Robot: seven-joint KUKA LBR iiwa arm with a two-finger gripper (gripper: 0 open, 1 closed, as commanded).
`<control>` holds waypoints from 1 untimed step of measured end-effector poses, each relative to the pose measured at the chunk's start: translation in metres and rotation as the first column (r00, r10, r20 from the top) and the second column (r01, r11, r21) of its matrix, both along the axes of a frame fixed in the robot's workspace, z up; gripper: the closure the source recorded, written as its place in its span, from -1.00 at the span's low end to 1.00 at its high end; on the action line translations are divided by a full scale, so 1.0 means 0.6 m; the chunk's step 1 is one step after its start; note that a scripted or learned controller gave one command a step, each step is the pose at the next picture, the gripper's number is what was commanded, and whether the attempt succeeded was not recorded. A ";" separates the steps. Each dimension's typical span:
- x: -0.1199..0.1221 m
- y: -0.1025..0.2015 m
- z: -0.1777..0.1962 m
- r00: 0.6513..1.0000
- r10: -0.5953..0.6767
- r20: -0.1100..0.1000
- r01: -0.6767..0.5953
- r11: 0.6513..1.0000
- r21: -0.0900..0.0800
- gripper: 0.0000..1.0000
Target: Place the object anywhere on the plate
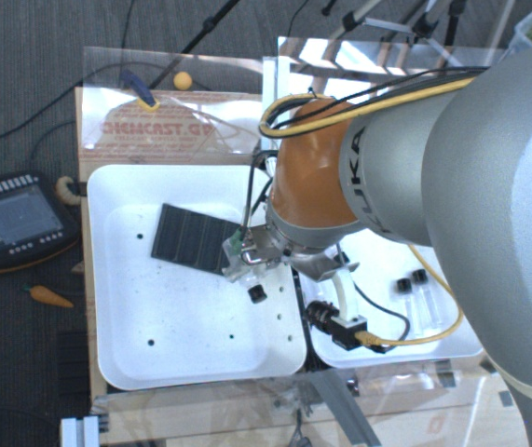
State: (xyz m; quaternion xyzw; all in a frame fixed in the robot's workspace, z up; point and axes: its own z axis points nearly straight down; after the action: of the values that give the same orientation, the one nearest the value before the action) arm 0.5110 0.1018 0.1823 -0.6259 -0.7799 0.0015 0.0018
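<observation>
— Two white bins sit side by side on my bench; the left bin carries a dark ribbed slab I take for the plate.

— Where's the object?

— I see a small black piece on the bin floor, just below my gripper and off the plate's lower right corner. I judge that's it.

— Is the claw holding it?

— I cannot tell; the wrist hides the tips.

— Arm pose?

— My arm reaches in from the right, orange band above the wrist, wrist bent down over the plate's right edge. The plate's long axis runs left-right, slightly tilted, lying left of the claw.
</observation>
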 end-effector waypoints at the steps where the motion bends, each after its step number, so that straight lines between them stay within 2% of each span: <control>1: 0.139 0.140 0.040 0.752 0.659 0.005 -0.659 0.752 0.001 1.00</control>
State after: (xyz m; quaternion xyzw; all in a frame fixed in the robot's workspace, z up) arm 0.5945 0.1856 0.2061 -0.3112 -0.9503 -0.0002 0.0002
